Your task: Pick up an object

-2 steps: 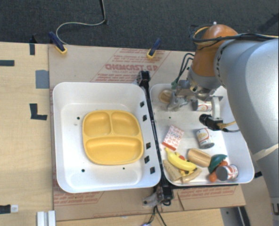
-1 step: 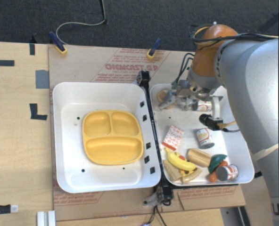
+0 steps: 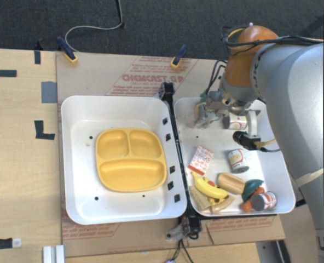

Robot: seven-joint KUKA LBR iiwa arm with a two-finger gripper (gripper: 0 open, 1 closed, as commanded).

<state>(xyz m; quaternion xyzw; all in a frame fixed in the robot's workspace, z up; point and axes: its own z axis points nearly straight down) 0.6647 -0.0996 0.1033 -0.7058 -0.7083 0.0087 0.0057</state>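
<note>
My gripper (image 3: 206, 115) hangs over the far left part of the right bin (image 3: 271, 163), just above its white floor, and I see nothing held in it. The objects lie nearer the front of that bin. They include a red and white packet (image 3: 201, 159), a small tin can (image 3: 236, 159), a yellow banana (image 3: 208, 186), a tan bread roll (image 3: 231, 183), a dark green vegetable (image 3: 253, 187) and a red-labelled can (image 3: 266, 200). The packet is the closest to the gripper, a short way in front of it.
A yellow divided plate (image 3: 131, 159) lies in the middle of the left bin (image 3: 74, 147). A black divider rail (image 3: 172, 136) runs between the two bins. The grey arm (image 3: 293, 92) covers the right bin's far right side. Blue and yellow clamps (image 3: 68, 49) hold the cardboard at the back.
</note>
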